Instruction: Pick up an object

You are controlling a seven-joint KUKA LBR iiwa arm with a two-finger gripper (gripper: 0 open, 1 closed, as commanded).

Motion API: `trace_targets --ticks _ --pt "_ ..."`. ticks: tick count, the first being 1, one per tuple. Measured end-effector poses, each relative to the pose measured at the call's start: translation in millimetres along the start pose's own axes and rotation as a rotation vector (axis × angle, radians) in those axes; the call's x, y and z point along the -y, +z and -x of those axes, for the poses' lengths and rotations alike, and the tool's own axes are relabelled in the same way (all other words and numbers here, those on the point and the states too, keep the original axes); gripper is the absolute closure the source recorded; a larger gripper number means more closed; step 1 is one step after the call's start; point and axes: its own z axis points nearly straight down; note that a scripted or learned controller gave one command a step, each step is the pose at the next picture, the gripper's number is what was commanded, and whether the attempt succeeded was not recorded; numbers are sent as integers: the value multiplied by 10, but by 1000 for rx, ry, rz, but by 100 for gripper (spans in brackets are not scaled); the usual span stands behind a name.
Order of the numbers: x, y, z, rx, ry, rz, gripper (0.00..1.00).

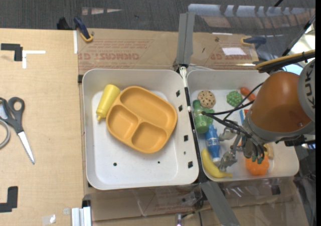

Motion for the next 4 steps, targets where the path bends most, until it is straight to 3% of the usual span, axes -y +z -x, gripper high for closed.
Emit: trace_targets --ticks 1,4 --pt "59 1 15 2 -90 0 0" --pt "49 2 11 2 -72 0 0"
